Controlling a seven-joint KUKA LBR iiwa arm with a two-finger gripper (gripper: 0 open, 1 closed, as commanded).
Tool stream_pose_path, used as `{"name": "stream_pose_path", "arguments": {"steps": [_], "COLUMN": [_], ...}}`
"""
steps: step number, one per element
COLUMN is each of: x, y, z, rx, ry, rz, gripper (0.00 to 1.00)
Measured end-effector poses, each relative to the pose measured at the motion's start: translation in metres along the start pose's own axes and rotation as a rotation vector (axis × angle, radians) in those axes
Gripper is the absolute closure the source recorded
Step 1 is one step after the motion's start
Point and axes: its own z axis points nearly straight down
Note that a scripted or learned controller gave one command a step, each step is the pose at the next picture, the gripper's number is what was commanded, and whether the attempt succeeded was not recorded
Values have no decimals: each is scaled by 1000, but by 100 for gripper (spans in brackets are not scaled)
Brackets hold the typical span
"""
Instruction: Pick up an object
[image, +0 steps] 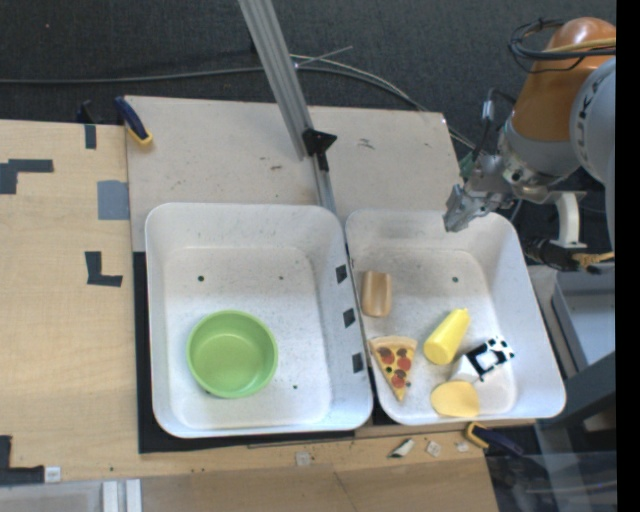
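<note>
The arm reached in from the right, its orange band high by the top right corner, and its pincer hung over the far right corner of the right bin, above the rim; from this slanted view I could not tell whether it was spread or pressed together, and nothing showed between its tips. The things to pick lay well apart from it toward the near side of that bin: a tan bread-like piece near the left wall, a toy pizza slice just below it, a yellow cylinder lying tilted in the middle, a flat yellow piece by the near rim, and a small black-and-white object just right of the cylinder. In the left bin a green bowl sat upright toward the near left. Both bins rested side by side on the tabletop.
</note>
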Motion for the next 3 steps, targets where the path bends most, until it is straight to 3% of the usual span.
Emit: {"name": "stream_pose_path", "arguments": {"steps": [1, 3], "x": [0, 3], "y": [0, 2], "z": [0, 116], "rx": [0, 7], "ry": [0, -1], "rz": [0, -1], "gripper": [0, 0]}}
